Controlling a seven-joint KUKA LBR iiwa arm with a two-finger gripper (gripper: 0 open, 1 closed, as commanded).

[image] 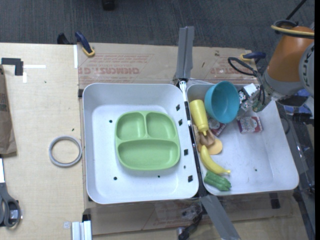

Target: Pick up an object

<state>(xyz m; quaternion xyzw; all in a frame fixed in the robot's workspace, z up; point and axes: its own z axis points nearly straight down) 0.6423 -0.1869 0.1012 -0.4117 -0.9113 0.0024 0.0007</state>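
Blue bowl (223, 102): tipped on its side, mouth turned toward the right, at the far left part of the right bin (270, 174), raised against the gripper.
Gripper (246, 100): at the bowl's right rim, reaching in from the right; closed or not, cannot tell, and whether the bowl is truly clamped, likewise cannot tell.
Arm (292, 54): grey with orange band, above the right bin's far right corner, black cables looping beside it.
Yellow bottle (199, 115): lying along the right bin's left wall, just left of the bowl.
Banana (212, 163): near the left wall, nearer the camera than the bottle, curved.
Tan piece (210, 143): between bottle and banana, touching both as far as visible.
Green vegetable (218, 182): at the near left corner of the right bin, just below the banana's end.
Small packet (249, 124): flat on the right bin's floor, just below the gripper.
Green divided plate (147, 140): flat in the middle of the left bin (95, 174), three compartments.
Tape ring (65, 150): on the bench (40, 109), left of the left bin.
Scissors (9, 210): at the bench's near left edge.
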